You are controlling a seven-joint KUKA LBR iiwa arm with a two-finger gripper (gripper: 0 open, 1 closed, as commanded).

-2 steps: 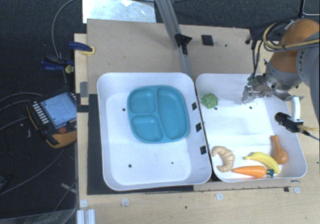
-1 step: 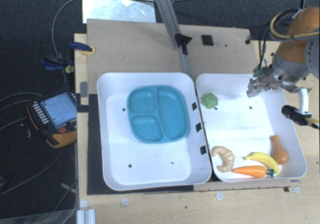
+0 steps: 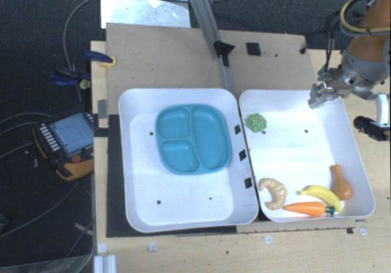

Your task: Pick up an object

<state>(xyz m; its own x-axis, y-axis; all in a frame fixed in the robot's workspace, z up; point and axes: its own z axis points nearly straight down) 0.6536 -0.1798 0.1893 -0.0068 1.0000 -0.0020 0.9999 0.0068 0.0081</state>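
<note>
Camera view: green ball (image 3: 256, 122) well left of tool (image 3: 319, 99).

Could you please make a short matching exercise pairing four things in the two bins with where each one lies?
Things:
1. blue divided plate
2. green broccoli
3. croissant
4. drumstick

Places:
A. right bin, near its right wall
B. left bin, upper middle
C. right bin, lower left corner
D. right bin, upper left, close to the divide

Pairs: 1-B, 2-D, 3-C, 4-A
</note>
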